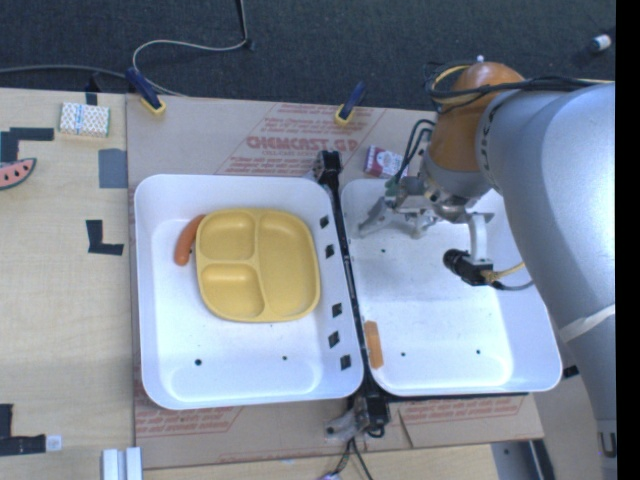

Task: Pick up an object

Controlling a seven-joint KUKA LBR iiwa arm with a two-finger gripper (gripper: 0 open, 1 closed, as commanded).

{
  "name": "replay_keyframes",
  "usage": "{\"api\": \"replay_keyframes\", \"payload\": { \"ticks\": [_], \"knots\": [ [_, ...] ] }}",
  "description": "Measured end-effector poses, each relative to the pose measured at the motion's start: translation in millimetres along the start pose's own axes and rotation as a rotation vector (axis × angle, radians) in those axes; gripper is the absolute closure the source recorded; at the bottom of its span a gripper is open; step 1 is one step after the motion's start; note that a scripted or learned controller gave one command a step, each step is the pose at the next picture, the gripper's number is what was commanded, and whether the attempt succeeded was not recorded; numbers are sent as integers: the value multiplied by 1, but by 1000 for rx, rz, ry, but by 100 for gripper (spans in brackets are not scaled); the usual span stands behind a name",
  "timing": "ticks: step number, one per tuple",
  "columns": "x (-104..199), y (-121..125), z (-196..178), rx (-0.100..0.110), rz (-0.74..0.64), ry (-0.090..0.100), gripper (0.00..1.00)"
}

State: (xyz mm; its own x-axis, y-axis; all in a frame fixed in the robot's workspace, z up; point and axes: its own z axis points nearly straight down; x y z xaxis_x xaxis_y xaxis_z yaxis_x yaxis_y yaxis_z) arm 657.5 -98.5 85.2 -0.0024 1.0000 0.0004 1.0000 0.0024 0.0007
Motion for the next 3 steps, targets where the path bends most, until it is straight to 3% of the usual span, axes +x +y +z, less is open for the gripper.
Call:
{"api": "replay_keyframes", "payload": {
  "ticks": [1,2,3],
  "knots": [
    [0,1,-10,-2,-1,-2,100],
    [0,0,-10,-1,-1,-3,0],
    [3,-20,0,-2,2,-3,0]
  ]
}}
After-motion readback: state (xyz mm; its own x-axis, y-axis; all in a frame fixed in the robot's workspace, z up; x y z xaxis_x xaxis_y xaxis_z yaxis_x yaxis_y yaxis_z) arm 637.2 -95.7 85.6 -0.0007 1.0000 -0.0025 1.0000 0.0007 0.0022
